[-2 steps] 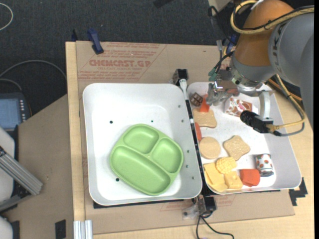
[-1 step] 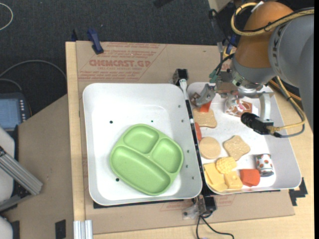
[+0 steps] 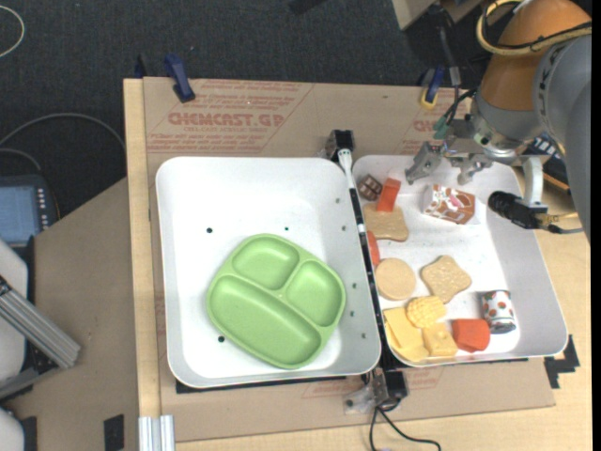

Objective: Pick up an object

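Above right bin's (image 3: 540,280) far end: gripper (image 3: 443,161) poised, fingers spread, nothing between them. Wrapped snack packet (image 3: 449,204) just below, flat on bin floor, apparently the nearest candidate. Other items undisturbed: toast slice (image 3: 445,277), round cracker (image 3: 394,278), small can (image 3: 498,310), cheese wedges (image 3: 410,332). Green divided plate (image 3: 275,299) alone in left bin (image 3: 188,214). Pick not yet made; descent, closure, lift all outstanding.

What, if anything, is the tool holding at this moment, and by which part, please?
Nothing is held. The tool hangs open above the far end of the right bin, its fingers apart with nothing between them; the clear-wrapped packet lies just below, untouched.
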`<action>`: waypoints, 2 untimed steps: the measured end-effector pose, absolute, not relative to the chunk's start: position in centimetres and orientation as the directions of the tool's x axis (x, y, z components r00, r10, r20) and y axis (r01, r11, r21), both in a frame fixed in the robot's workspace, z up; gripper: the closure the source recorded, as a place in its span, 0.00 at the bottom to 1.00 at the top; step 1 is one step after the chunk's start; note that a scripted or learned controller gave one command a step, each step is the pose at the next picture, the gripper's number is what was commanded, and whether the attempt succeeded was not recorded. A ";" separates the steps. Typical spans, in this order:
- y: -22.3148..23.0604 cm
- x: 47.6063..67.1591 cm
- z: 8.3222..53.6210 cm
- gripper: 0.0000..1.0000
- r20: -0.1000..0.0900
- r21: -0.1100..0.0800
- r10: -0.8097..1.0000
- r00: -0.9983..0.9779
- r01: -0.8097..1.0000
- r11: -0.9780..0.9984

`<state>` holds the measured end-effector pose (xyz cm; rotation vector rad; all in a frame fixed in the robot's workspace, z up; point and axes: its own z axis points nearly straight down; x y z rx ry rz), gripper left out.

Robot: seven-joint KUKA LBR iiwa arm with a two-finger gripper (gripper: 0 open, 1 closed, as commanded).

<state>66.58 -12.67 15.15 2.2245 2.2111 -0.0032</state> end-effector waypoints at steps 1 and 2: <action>-19.2 66.5 8.3 0.00 0.000 -0.001 1.000 0.006 1.000 -0.006; -21.7 65.3 8.6 0.00 0.010 0.001 1.000 -0.003 1.000 0.003</action>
